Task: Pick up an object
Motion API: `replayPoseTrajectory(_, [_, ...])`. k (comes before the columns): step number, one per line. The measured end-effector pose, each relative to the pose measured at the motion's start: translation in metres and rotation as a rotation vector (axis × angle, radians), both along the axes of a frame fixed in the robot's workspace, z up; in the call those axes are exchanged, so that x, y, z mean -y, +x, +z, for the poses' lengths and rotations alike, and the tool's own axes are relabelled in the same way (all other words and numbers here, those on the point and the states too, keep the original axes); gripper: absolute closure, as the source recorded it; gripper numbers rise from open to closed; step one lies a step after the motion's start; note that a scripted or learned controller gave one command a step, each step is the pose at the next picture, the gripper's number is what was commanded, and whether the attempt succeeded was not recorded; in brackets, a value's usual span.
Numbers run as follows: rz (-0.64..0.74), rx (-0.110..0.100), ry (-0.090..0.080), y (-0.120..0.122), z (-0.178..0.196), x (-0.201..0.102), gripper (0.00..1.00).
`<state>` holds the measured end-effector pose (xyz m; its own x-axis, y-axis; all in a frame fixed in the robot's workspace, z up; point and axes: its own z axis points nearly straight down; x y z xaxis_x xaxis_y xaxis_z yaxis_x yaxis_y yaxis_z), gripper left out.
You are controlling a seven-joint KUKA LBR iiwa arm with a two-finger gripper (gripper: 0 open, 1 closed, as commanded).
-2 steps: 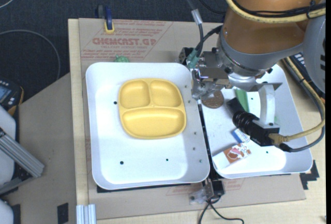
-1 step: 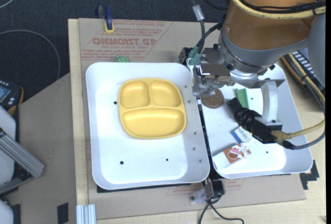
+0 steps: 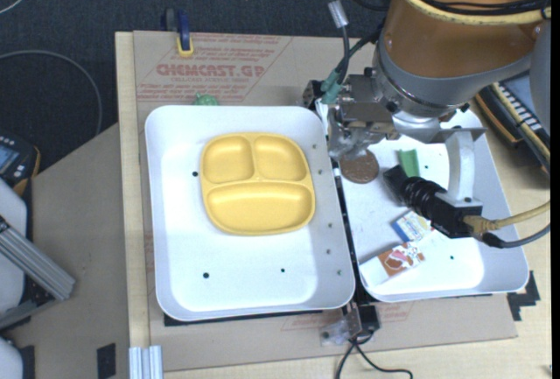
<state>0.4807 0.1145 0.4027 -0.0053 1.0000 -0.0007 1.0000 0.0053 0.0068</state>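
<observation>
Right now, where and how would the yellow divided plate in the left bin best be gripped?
Probably by the rim of the yellow divided plate, coming straight down from above. It lies flat and face up in the left bin, so its body is too wide for two fingers. The raised edge, or a divider ridge between compartments, gives something thin to pinch.

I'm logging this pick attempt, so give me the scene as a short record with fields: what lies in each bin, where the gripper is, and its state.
left bin: yellow divided tray, lying flat
right bin: brown round object, green object, small blue-and-white packet, red-and-white packet
gripper: low over the right bin's near-left corner, by the brown round object
gripper state: cannot tell
object held: none seen
</observation>
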Motion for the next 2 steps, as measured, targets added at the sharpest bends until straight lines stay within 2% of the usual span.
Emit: replayPoseTrajectory(2, [0.003,0.004,-0.001,0.001,0.020,-0.001,1.00])
